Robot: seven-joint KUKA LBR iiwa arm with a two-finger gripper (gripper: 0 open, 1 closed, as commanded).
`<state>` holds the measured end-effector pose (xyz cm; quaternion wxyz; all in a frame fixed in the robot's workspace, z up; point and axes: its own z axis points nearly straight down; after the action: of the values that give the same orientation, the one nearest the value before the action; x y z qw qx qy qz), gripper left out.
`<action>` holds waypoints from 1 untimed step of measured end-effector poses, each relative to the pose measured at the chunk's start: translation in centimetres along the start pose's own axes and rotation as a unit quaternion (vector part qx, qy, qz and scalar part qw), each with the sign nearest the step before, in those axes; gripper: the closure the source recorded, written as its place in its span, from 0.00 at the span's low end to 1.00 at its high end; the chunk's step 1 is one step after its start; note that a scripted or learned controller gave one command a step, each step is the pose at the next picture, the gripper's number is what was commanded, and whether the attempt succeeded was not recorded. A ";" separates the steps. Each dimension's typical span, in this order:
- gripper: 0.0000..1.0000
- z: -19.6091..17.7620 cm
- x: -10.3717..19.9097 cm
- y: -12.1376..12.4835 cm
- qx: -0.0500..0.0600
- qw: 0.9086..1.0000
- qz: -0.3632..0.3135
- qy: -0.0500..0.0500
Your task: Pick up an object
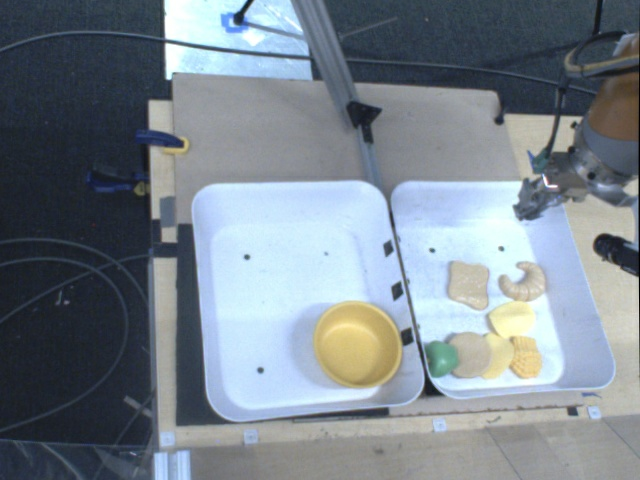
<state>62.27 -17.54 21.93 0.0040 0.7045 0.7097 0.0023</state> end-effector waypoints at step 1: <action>1.00 -1.3 0.0 0.1 0.002 1.000 0.000 0.001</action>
<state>62.39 -17.55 23.27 0.0020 0.7043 0.7099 0.0011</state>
